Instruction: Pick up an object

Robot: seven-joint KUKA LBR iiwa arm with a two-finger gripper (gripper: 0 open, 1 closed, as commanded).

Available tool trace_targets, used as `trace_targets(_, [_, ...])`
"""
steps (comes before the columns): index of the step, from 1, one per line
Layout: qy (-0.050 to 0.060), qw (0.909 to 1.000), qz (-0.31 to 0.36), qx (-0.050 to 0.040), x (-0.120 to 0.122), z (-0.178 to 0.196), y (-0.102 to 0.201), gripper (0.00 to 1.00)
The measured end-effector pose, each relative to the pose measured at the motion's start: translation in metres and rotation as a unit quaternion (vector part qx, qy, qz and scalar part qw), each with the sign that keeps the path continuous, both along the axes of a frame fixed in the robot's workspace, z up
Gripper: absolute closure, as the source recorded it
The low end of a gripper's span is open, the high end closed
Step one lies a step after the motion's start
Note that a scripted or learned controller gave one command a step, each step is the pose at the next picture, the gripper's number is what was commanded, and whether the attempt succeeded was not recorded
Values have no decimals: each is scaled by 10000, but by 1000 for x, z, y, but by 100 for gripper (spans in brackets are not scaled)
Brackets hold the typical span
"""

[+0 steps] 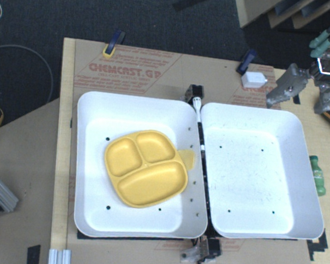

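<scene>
Object: a yellow divided plate (145,168) is seen, glossy plastic, rounded, with three compartments, two small ones at the far side and one long one nearer the camera.
Plate position: it is laid flat in the left bin (96,112), roughly central, turned at a slant.
Right bin (302,174): set just beside the left bin, rims touching.
Gripper (289,83): found beyond the right bin's far rim, well apart from the plate.
Jaws: their state cannot be told.
</scene>
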State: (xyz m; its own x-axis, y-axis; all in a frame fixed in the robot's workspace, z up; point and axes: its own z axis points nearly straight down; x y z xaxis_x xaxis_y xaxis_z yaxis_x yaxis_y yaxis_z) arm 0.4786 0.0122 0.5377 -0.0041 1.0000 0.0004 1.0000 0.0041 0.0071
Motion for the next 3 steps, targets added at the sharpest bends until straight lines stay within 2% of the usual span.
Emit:
trace_targets(1, [-2, 10000, -12, -6, 2, 9, -2, 100])
trace_targets(2, [104, 9999, -20, -7, 0, -115, 17, 100])
trace_targets(3, [18, 10000, 13, 7, 1, -91, 74, 100])
